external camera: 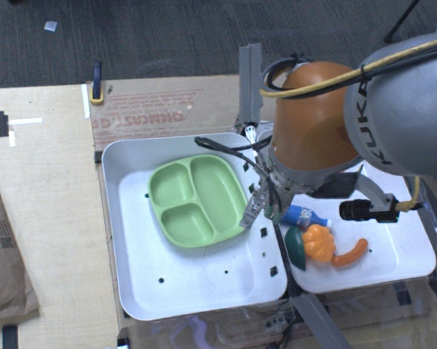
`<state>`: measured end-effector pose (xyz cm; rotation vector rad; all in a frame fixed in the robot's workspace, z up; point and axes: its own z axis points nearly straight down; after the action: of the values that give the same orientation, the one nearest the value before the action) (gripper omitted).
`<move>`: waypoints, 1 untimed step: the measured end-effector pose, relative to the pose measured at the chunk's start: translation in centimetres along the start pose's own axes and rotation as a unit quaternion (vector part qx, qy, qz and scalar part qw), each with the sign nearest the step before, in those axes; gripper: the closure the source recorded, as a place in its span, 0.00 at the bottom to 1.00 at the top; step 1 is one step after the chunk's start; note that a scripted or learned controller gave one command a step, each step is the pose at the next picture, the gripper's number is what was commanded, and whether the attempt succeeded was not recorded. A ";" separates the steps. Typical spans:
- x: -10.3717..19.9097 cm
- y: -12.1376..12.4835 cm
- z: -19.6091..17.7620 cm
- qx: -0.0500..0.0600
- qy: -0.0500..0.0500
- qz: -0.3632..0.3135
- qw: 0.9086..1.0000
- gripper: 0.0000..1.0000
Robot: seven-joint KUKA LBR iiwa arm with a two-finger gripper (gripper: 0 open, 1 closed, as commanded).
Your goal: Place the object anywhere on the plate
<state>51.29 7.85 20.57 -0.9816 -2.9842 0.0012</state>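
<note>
The gripper (pixel 253 209) hung at the green divided plate (pixel 198 200)'s right rim; its state I could not tell; the orange toy pumpkin (pixel 319 243) lay in the right bin (pixel 406 257), probably light, rigid, slick; grasp its sides.

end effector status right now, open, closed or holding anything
End effector: cannot be told from this angle; it sits over the right rim of the green three-compartment plastic plate, and nothing is seen in it.
</note>
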 end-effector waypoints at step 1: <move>0.0 0.0 0.0 0.000 0.000 0.000 1.000 0.00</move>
<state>51.29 7.85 20.57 -0.9810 -2.9842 0.0015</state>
